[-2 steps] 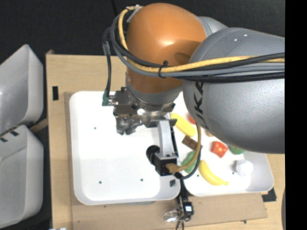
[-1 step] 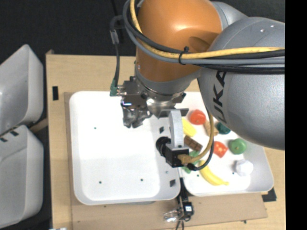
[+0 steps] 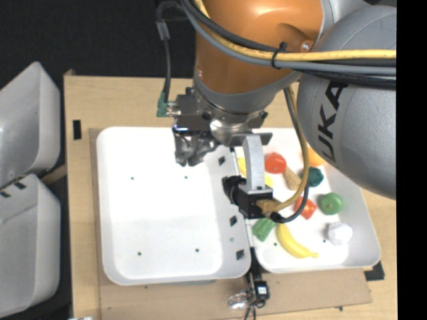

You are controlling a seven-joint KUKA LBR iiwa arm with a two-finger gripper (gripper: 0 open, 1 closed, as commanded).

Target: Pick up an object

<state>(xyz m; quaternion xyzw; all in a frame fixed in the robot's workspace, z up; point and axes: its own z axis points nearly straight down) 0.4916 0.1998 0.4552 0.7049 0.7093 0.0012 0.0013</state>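
My gripper (image 3: 189, 151) hangs over the far right part of the left bin (image 3: 133, 245), and I see nothing held in it. The objects lie in the right bin (image 3: 360, 245): a yellow banana (image 3: 293, 243), a green piece (image 3: 263, 229), a green round fruit (image 3: 330, 203), a white piece (image 3: 339, 233), a small red piece (image 3: 307, 209), an orange-red piece (image 3: 275, 162), a teal piece (image 3: 312, 176) and a tan piece (image 3: 291, 177). The arm and its bracket hide the near-left part of that bin.
The two bins meet along a raised divider (image 3: 235, 232) just right of the gripper. Bare wooden bench (image 3: 80, 179) borders the bins on the left. White housings (image 3: 27, 119) stand beyond the bench's left edge.
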